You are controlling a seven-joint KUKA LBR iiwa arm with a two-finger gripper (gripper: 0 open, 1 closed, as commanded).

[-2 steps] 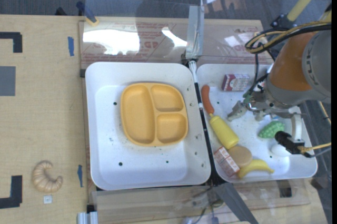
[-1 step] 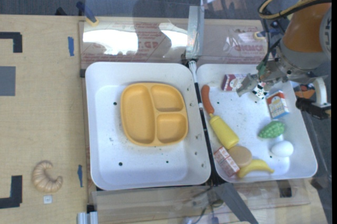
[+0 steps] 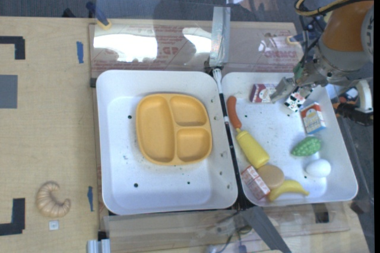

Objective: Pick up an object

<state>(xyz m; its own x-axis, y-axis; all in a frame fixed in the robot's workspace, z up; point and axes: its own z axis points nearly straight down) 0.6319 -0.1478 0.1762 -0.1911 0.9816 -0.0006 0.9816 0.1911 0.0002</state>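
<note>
My gripper (image 3: 292, 92) hangs over the far part of the right bin (image 3: 347, 177), under the orange-banded wrist. Just below it lies a small black-and-white object (image 3: 294, 103), touching or nearly touching the gripper. A small red-and-white carton (image 3: 258, 93) lies to its left and a white carton with red and blue print (image 3: 312, 118) to its right. Also in this bin are a red sausage (image 3: 233, 112), a yellow bottle (image 3: 252, 149), a green bumpy piece (image 3: 306, 146), a white egg (image 3: 317, 168), a banana (image 3: 289, 189), a tan round piece (image 3: 271, 174) and a pink packet (image 3: 255, 183).
The left bin (image 3: 113, 186) holds a yellow divided plate (image 3: 174, 128). A croissant (image 3: 52, 198) lies on the wooden bench at the left. Clear panels stand behind both bins. Cables loop above the arm at the upper right.
</note>
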